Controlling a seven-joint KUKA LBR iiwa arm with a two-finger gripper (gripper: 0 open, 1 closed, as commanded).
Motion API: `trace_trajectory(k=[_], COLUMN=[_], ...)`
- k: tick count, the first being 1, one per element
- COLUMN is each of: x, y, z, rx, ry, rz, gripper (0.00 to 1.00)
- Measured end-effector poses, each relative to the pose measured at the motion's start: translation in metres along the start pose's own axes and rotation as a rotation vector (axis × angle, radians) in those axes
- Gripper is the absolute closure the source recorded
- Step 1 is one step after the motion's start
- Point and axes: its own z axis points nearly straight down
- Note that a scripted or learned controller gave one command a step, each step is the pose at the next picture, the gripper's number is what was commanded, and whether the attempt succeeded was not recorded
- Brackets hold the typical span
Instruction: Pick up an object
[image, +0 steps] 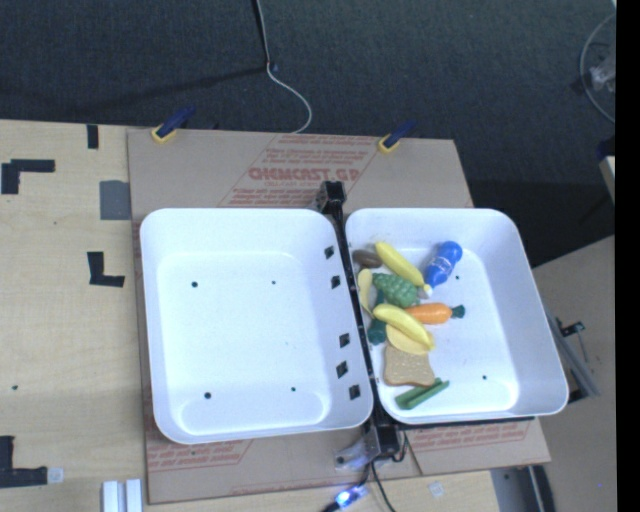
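Note:
The right bin (500, 300) holds a pile of toy food along its left side. A yellow banana (398, 263) lies at the top of the pile, with a blue bottle (442, 262) to its right. Below them sit a dark green bumpy vegetable (397, 291), an orange carrot (432, 313) and a second banana (403, 327). A tan slice of bread (409, 368) and a green bean pod (421, 393) lie at the near end.
The left bin (240, 320) sits beside the right one, joined along a black clipped seam (345, 300). Both rest on a cardboard sheet (300, 165) on the wooden bench. A white cable (285, 85) runs in from the back.

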Motion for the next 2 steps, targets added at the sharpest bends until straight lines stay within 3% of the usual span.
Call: trace_trajectory(k=[2], x=[0.002], y=[-0.05], z=[-0.002], rx=[-0.001], ry=[0.001], rz=[0.002], gripper=[1.0])
